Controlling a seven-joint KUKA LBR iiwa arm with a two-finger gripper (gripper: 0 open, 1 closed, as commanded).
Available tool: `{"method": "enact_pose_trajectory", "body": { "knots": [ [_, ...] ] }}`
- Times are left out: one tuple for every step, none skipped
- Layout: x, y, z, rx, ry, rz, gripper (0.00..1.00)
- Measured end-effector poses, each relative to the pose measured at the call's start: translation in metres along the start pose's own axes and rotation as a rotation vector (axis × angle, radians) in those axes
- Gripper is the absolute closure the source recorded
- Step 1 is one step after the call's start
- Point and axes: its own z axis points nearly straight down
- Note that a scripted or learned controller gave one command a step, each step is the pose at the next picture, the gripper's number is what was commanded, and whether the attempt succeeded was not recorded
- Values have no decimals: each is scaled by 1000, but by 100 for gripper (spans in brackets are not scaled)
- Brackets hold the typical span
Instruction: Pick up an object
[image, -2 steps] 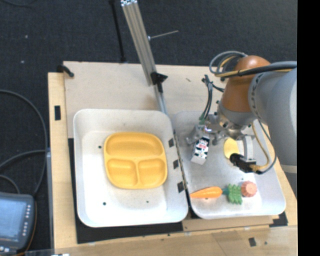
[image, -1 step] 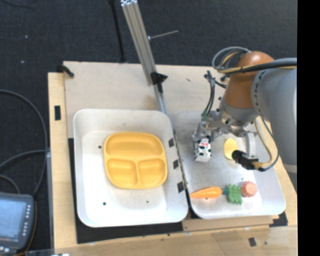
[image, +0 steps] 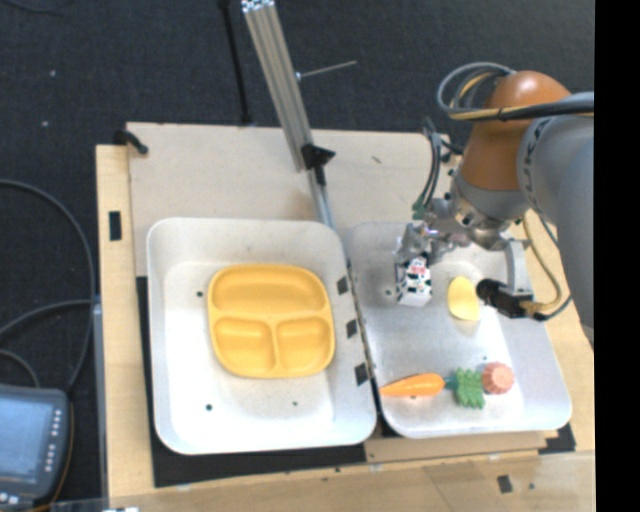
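My gripper (image: 414, 260) hangs over the upper left part of the right bin (image: 540, 400). Directly under its tip is a small black-and-white toy (image: 413, 283), touching or nearly touching it; the view does not settle whether the toy is gripped. A pale yellow rounded piece (image: 462, 298) lies just to the right of the toy. Near the bin's front lie an orange carrot (image: 412, 386) and, beside it, a green-leafed pink piece (image: 482, 382).
The left bin (image: 170, 400) holds a yellow divided plate (image: 270, 320) at its middle. A slanted metal pole (image: 290, 100) rises from the bench behind the bins. Cables and a black fitting (image: 505, 298) hang off the wrist to the right of the yellow piece.
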Motion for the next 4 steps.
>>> {"method": "enact_pose_trajectory", "body": {
  "knots": [
    [-1,5,-44,-1,0,0,100],
    [-3,6,-83,0,0,-1,100],
    [40,-21,-73,6,1,-2,100],
    [97,-33,-68,6,2,-4,100]
  ]
}}
